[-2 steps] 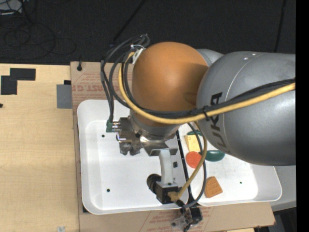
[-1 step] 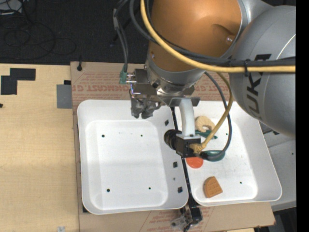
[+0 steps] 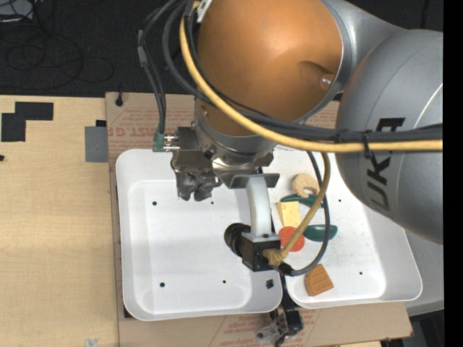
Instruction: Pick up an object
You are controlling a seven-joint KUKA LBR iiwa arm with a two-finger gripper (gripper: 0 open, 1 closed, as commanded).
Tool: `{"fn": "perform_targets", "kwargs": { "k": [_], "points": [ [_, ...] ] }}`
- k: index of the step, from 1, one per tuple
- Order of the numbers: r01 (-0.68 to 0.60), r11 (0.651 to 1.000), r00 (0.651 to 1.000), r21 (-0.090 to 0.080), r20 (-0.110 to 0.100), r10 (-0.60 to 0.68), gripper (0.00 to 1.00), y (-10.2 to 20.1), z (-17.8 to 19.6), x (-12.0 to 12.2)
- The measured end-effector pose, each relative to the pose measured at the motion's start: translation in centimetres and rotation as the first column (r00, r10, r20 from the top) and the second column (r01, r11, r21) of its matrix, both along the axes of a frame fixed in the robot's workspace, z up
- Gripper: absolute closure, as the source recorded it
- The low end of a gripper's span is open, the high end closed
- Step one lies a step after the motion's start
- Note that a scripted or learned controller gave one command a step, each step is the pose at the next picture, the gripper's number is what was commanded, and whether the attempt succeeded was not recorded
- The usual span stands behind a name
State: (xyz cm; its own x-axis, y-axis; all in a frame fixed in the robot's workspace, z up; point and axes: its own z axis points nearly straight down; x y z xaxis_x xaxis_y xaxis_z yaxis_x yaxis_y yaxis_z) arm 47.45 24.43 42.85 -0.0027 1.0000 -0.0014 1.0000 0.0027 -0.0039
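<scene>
We count two shallow white bins side by side on the counter (image 3: 58, 230): the left bin (image 3: 173, 266) and the right bin (image 3: 369, 266). In the right bin we count five small things: one tan rounded piece (image 3: 306, 185), one pale yellow block (image 3: 289, 212), one green piece (image 3: 321, 231), one red-orange piece (image 3: 292, 238), and one brown wedge (image 3: 318, 280). One arm (image 3: 275, 49) reaches over the bins. On the counter we count three dark patches, two black (image 3: 25, 118) and one grey (image 3: 95, 143).
</scene>
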Motion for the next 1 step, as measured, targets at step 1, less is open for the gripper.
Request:
{"fn": "perform_targets", "kwargs": {
  "k": [1],
  "points": [
    [0.006, 1.000, 1.000, -0.007, -0.014, -0.007, 1.00, -4.91, -23.70, -0.17]
  ]
}}
